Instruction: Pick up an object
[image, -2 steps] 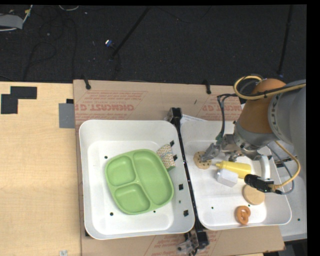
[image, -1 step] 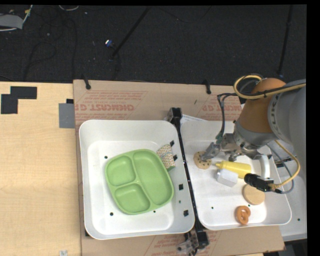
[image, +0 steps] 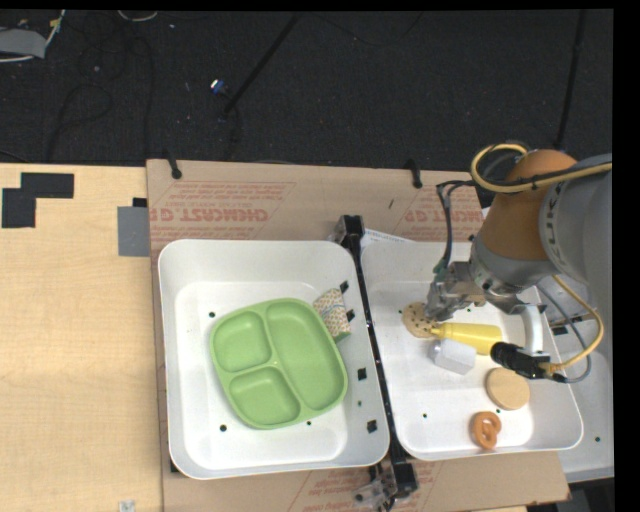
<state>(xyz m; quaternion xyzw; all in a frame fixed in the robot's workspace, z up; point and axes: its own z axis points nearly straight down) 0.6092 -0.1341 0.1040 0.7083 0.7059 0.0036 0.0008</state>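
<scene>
1. Far left, in the left bin (image: 190, 425): green divided plate (image: 278, 362), lying flat, with a small patterned piece (image: 333, 312) touching its upper right edge. Neither is near the gripper; judged not the target.
2. Across the divider, in the right bin (image: 420, 425), upper left area: speckled cookie-like disc (image: 414, 320), flat on the floor. Judged the likely pick, being closest to the tool.
3. Handling estimate for the disc: light, stiff, thin, probably plastic or foam, so low risk of breakage. Low profile leaves little edge to catch, so liable to slide on the smooth white floor. Best hold across the rim, on opposite sides, with the tool low to the floor.
4. Gripper (image: 438, 308): down inside the right bin, just beside the disc's right edge, possibly touching it. Amount of opening: cannot tell, as the wrist hardware blocks the tips. Nothing seen held.
5. Just right of and below the gripper: yellow elongated item (image: 470, 335) and a pale translucent block (image: 452, 356), touching each other. Crowding here could foul a close.
6. Further right and nearer the camera: tan round disc (image: 508, 388) and an orange ring-shaped piece (image: 485, 429), apart from each other and from the target.
7. Arm (image: 520, 215): enters from the right, orange band uppermost, wrist angled down and leftward into the bin.
</scene>
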